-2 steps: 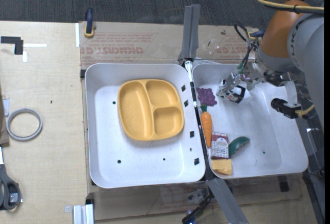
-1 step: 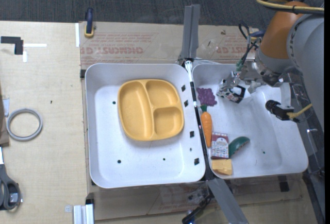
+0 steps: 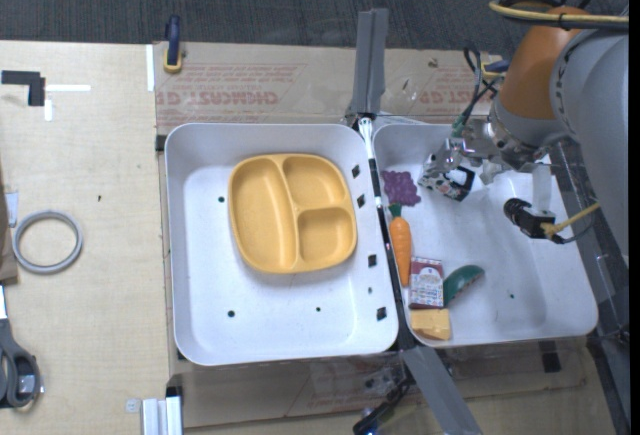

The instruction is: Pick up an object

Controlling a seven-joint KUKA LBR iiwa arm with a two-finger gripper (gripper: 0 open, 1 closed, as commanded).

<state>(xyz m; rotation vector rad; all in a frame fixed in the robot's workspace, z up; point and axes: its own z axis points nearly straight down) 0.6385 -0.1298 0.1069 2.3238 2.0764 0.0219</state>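
I'm hanging gripper point(image 3: 447, 175) over right bin point(image 3: 520, 318), top left part. Can't tell if holding anything. Purple grapes point(image 3: 400, 187) sitting just left of it; carrot point(image 3: 401, 243) lying lengthwise below grapes, by bin wall.

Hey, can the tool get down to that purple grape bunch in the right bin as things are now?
Probably yes. The tool hangs in the right white bin, just right of the purple toy grape bunch. Nothing lies on the bunch; the orange toy carrot sits below it and the bin wall is close at its left.
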